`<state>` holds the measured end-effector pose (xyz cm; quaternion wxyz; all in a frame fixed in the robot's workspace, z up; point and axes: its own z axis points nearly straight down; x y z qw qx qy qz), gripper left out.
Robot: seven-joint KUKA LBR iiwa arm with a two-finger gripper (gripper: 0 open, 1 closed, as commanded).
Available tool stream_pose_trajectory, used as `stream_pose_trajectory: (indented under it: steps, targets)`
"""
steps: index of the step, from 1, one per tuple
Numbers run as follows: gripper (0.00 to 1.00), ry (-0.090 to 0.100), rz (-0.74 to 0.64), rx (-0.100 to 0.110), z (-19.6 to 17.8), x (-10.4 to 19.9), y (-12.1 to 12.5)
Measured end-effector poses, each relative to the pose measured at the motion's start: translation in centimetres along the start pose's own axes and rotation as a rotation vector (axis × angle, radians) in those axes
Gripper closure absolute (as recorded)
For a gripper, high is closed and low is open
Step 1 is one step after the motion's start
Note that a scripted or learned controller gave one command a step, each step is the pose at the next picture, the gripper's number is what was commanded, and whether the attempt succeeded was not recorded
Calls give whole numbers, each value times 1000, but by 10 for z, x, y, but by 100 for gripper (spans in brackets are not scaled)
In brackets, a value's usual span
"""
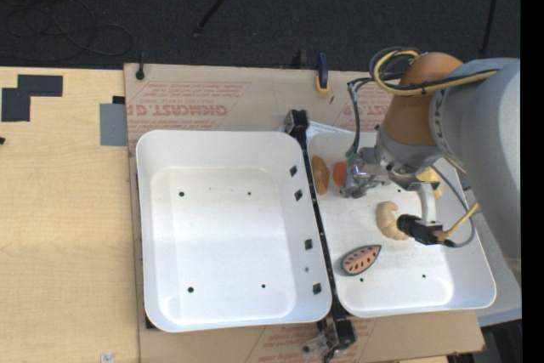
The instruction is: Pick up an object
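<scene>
The bench (59, 225) is light wood, and a brown cardboard sheet (212, 102) with red printed letters lies on it under the two white bins. Beyond the bench, toward 12 o'clock, the floor is dark carpet with some black cables (51, 4) on it. A blue clamp (322, 72) holds the cardboard at its far edge.

The left bin (161, 183) and the right bin (459, 289) stand side by side, touching along a black divider (310, 208).

The arm (459, 123) enters from 3 o'clock, grey with an orange band, and bends down over the far part of the right bin. The gripper (357, 178) hangs low there. I cannot tell how its pincer stands, because the metal parts are too small and mixed together.

In the right bin, a tan oval object (320, 172) lies just beside the divider, at 9 o'clock from the gripper. A small red-orange object (339, 173) is just beside the gripper on the same side. A pale curved object (389, 218) lies at about 5 o'clock from the gripper, near a black part of the arm. A watermelon-slice toy (361, 259) lies at 6 o'clock, well apart.
</scene>
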<state>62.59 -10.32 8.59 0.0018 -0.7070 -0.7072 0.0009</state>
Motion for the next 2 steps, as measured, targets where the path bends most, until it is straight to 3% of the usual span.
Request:
stream_pose_trajectory:
  steps: [1,2]
  targets:
    - [100,-1,1,0,0,-26,18]
    - [100,0,-3,2,1,21,17]
